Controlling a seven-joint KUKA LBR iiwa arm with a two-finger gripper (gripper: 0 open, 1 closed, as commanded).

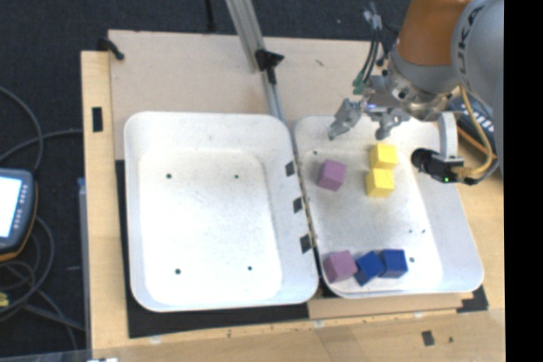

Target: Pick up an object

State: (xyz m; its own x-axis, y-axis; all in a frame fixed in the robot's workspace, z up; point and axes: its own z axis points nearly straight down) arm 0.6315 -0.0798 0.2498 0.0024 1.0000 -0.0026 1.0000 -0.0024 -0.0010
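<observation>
Camera view is looking down on a wooden bench [195,68] with two white bins sitting side by side. The left bin [153,182] is showing only its speckled white floor. The right bin [441,254] is holding six small blocks. A purple block [331,175] is sitting near the left wall of that bin. Two yellow blocks are sitting close together toward the middle, the upper yellow block [383,155] just above the lower yellow block [379,181], and they are looking as if they are touching. Down at the near edge, a second purple block [339,265] is sitting beside a dark blue block [368,268], and a lighter blue block [393,263] is sitting right next to that one. The grey arm [479,21] with its orange band [437,8] is reaching in from the right, above the far end of the right bin. The gripper [365,125] is hanging over the top of that bin, with its two fingers [343,119] spread apart and nothing between them. It is sitting above and a little left of the yellow blocks, not touching any block. A silver metal pole [242,8] is slanting up from between the two bins toward the far side. A small screen [13,212] with cables is lying off to the left of the bench.
</observation>
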